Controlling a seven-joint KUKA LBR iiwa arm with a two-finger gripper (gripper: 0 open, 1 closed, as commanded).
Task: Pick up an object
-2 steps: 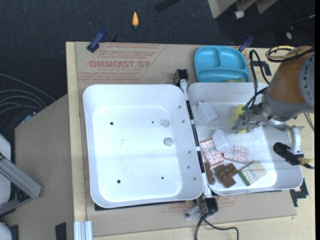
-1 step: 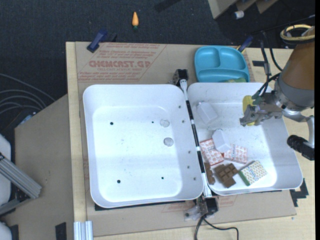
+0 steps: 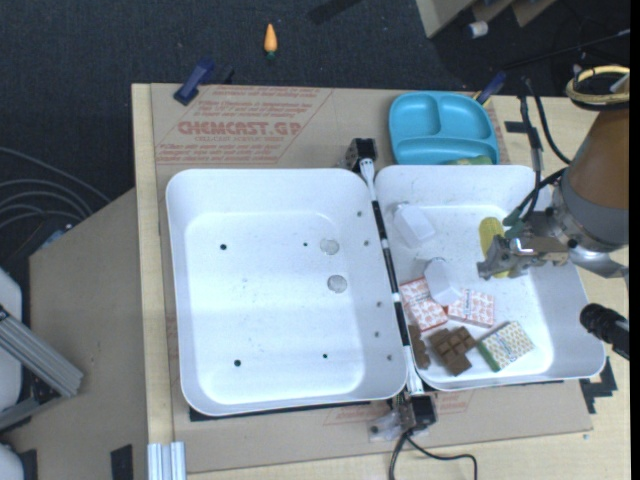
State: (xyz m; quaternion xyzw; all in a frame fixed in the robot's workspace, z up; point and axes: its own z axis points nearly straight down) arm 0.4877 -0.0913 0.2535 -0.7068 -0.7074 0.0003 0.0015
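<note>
My gripper [image 3: 497,264] hangs over the middle of the right bin [image 3: 540,183], reaching in from the right. Just behind it lies a yellow object [image 3: 489,232]. Clear plastic pieces [image 3: 413,224] rest toward the bin's back left, and another clear piece [image 3: 438,271] lies left of the gripper. Near the front sit red-and-white patterned packets [image 3: 424,303], a second such packet [image 3: 472,309], a brown chocolate-like block [image 3: 450,348] and a green-edged patterned packet [image 3: 507,344]. Nothing shows between the fingers.
The left bin [image 3: 200,208] holds two small clear round pieces [image 3: 333,265]. A blue divided tray [image 3: 443,128] stands behind the right bin. A black clamp [image 3: 362,152] joins the bins at the back. Cables run along the right side.
</note>
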